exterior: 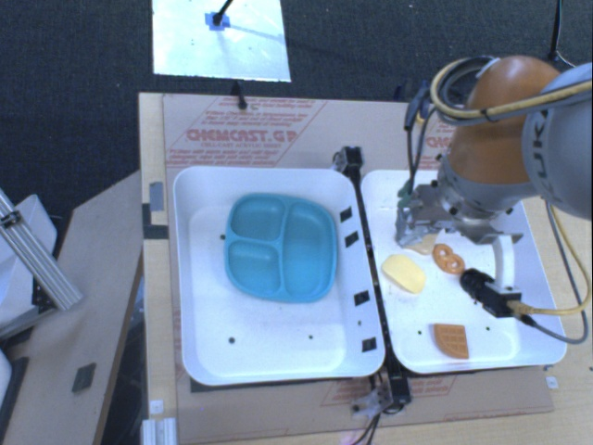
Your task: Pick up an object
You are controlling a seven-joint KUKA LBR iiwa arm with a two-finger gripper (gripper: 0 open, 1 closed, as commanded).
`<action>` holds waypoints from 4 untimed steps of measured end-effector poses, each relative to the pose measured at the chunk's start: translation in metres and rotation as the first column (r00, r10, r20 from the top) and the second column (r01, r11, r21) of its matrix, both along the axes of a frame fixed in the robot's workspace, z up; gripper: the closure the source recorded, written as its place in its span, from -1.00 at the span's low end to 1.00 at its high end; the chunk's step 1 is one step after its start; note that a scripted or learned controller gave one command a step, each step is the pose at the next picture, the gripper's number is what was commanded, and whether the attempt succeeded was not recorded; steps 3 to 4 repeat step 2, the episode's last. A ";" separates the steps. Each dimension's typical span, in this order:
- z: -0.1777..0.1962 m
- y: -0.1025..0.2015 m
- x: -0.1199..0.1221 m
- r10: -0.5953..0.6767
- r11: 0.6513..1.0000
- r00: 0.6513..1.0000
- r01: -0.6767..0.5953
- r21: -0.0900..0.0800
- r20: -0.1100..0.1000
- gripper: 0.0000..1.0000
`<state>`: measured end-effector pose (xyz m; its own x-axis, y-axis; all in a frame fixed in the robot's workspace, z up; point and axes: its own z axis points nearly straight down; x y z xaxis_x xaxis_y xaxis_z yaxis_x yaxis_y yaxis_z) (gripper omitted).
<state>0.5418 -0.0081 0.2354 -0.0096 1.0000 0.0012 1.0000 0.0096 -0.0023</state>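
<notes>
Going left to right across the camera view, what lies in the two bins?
Blue divided plate in the left bin → pale yellow piece → orange waffle-like square in the right bin. The pretzel-like piece overlaps the square's span and the gripper the yellow piece's, so both are left out.

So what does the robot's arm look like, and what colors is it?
The arm is grey and chunky, with a rounded orange band above the wrist. Yellow and dark cables loop around it. At the end sits a grey metal gripper.
</notes>
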 end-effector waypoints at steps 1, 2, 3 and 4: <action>-0.014 0.046 -0.011 0.000 1.000 1.000 0.000 0.000 -0.001 1.00; -0.023 0.092 -0.026 0.000 1.000 1.000 0.000 0.000 -0.002 1.00; -0.023 0.092 -0.026 0.000 1.000 1.000 0.000 0.000 -0.002 1.00; -0.023 0.092 -0.026 0.000 1.000 1.000 0.000 0.000 -0.002 1.00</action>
